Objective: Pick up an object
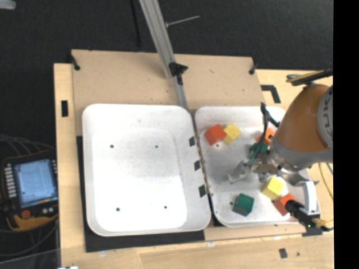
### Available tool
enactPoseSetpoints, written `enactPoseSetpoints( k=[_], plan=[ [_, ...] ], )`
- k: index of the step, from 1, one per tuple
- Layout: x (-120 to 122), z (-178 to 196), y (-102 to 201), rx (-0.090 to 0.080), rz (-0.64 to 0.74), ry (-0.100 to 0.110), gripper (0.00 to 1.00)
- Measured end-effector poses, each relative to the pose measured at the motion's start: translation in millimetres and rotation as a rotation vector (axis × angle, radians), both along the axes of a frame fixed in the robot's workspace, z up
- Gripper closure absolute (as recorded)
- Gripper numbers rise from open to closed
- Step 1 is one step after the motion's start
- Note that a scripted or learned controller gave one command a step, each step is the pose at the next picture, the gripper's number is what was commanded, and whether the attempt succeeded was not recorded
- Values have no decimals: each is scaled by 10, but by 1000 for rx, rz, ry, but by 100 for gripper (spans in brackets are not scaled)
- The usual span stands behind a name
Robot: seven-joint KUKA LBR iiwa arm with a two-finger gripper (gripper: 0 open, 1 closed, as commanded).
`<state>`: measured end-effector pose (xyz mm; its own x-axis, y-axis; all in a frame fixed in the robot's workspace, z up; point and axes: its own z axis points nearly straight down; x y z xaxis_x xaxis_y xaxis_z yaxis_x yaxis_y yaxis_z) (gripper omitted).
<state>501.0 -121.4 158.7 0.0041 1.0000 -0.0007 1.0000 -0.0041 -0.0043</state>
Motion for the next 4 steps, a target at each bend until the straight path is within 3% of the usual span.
enactPoseSetpoints(
  k=[1, 2, 3, 4],
  plan=[
    [16, -606, 41, -1, 2, -3, 0],
    [29, -604, 42, 3, 1, -6, 0],
    [40, -497, 34, 4, -5, -10, 100],
    [149, -15, 43, 0, 8, -11, 100]
  ],
)
